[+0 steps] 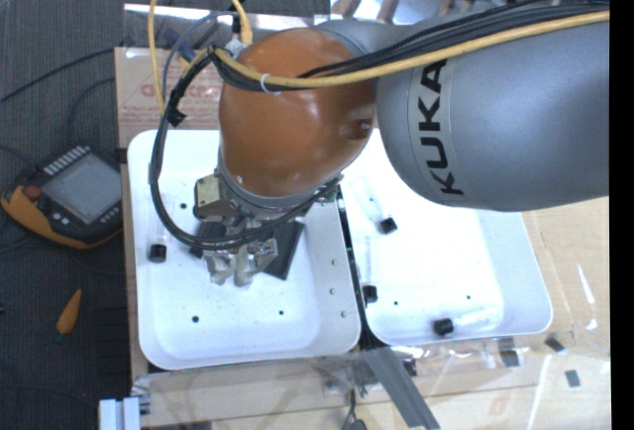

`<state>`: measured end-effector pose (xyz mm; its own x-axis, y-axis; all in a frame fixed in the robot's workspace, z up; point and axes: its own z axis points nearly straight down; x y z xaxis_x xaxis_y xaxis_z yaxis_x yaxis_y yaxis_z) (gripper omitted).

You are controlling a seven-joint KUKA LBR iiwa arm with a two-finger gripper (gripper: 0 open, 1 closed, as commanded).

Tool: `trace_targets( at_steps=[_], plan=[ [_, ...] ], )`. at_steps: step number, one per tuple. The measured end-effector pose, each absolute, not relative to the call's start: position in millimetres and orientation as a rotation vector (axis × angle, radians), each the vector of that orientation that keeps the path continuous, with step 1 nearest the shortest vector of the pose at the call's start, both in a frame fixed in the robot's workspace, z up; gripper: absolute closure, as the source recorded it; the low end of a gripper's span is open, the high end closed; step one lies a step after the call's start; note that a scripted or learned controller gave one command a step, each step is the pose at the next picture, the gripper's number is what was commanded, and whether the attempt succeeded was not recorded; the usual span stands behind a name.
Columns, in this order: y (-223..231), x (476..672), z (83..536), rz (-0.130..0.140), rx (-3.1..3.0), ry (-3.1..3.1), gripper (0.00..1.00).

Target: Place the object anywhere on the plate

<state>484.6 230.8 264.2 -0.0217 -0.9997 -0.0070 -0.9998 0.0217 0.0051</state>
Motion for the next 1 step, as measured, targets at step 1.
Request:
trace_targets(
  at_steps=[1],
  plan=[
    [225.3, 484.9, 89.8, 0.0, -2.367, 2.059, 1.0]
  ],
)
